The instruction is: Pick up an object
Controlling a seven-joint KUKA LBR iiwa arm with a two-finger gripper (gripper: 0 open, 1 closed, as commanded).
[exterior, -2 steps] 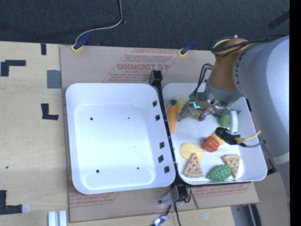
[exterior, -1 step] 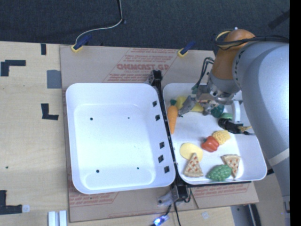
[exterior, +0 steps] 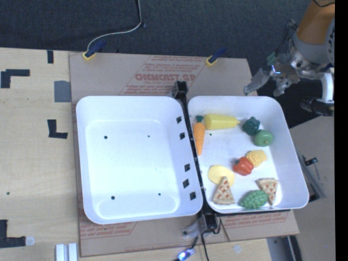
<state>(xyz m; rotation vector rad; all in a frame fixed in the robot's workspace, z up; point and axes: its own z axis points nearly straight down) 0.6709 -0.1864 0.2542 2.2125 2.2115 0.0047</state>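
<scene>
Two-finger gripper [exterior: 268, 84] parked above the far rim of the right-hand shallow white bin [exterior: 288, 145], fingers spread apart and gripping nothing, apparently poised for descent. Candidate objects, all toy foods, clustered in that bin: yellow plastic corn cob [exterior: 221, 122], orange plastic carrot [exterior: 199, 137], green plastic apple [exterior: 263, 138]. Left-hand shallow white bin [exterior: 87, 162] alongside, probably kept as drop zone.

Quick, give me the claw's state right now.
Claw: open, holding nothing, above the far rim of the right bin.
</scene>
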